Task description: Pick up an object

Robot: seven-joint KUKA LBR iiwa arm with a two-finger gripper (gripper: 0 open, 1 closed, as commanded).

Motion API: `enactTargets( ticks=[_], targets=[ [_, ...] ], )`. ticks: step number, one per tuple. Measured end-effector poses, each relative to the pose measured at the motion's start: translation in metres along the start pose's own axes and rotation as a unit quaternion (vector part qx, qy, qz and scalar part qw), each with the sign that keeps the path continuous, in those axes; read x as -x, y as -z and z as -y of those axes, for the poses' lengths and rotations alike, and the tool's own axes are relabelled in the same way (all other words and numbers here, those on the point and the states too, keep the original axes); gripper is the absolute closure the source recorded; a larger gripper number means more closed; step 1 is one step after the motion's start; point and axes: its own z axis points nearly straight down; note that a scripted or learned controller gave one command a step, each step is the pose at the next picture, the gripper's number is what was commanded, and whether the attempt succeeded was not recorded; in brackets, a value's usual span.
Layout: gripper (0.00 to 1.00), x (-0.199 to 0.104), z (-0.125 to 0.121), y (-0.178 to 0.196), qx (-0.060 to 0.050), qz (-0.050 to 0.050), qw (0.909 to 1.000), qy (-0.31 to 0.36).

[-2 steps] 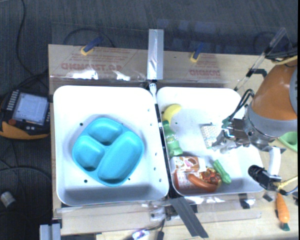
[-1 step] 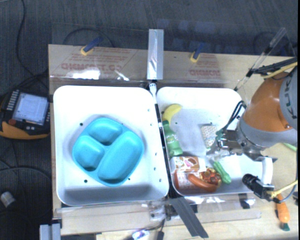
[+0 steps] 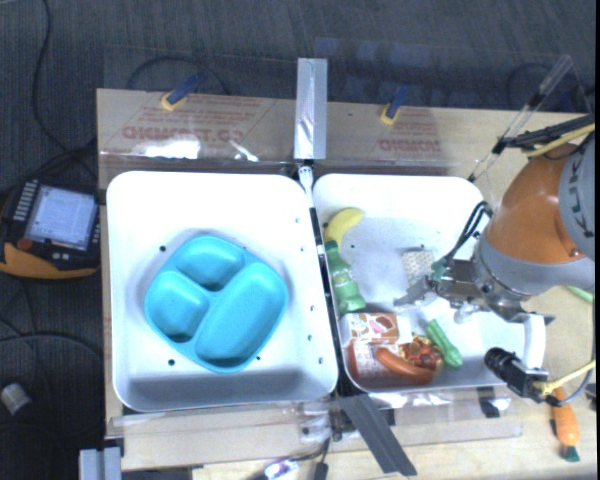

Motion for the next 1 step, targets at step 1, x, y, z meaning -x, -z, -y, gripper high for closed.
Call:
enactTargets(
  ticks=[1],
  targets=[
    [0.00,0.0537,-0.0137,-0.0681,0.005,-0.001,0.9989,0.046]
  ],
)
